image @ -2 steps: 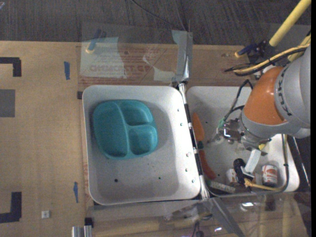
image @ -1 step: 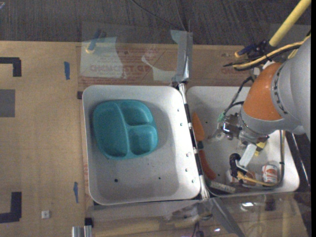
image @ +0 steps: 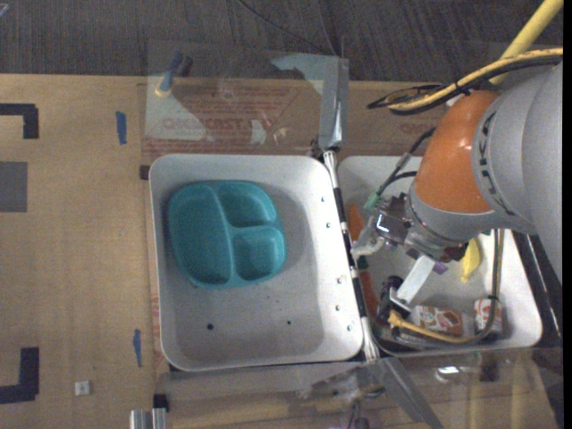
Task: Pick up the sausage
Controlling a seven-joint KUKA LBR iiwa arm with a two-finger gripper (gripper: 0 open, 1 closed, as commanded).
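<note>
The sausage [image: 355,221], a reddish-orange elongated piece, lies along the left wall of the right bin [image: 527,320], near its upper part. My gripper [image: 374,245] hangs low over the left side of that bin, just right of and slightly below the sausage. The orange-banded wrist above it hides much of the bin's middle. Nothing is visibly held.
A teal divided plate [image: 227,232] sits in the left bin [image: 268,338]. In the right bin a yellow banana [image: 471,260] lies right of the wrist, and a brown packet [image: 441,319] and a red-and-white can [image: 487,312] lie along the front wall.
</note>
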